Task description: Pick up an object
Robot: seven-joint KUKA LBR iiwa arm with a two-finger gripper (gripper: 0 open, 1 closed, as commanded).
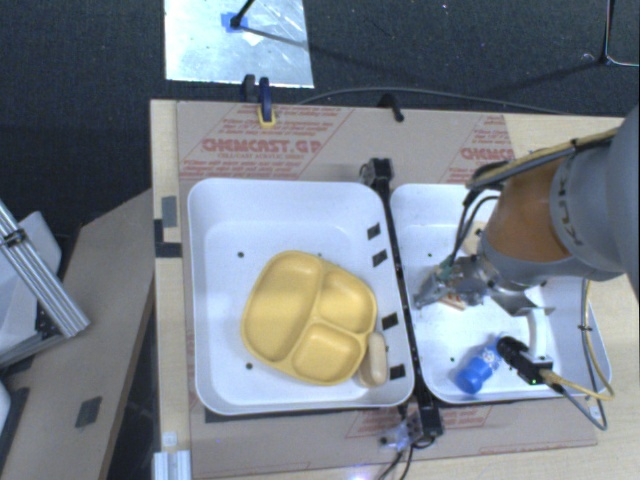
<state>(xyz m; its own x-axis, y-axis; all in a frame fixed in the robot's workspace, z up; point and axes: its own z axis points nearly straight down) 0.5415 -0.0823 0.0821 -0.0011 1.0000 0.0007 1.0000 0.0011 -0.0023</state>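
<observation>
A small blue object lies near the front of the right bin. In the left bin a yellow divided plate sits tilted, with a small beige rounded object against its front right edge. My gripper is low over the middle left of the right bin, behind and to the left of the blue object, pointing toward the divider between the bins. The arm's orange band and grey body cover the right bin's right half.
A black divider strip runs between the two bins. A cardboard sheet lies under the bins, and a blue and yellow clamp sits at its back edge. A metal plate lies beyond.
</observation>
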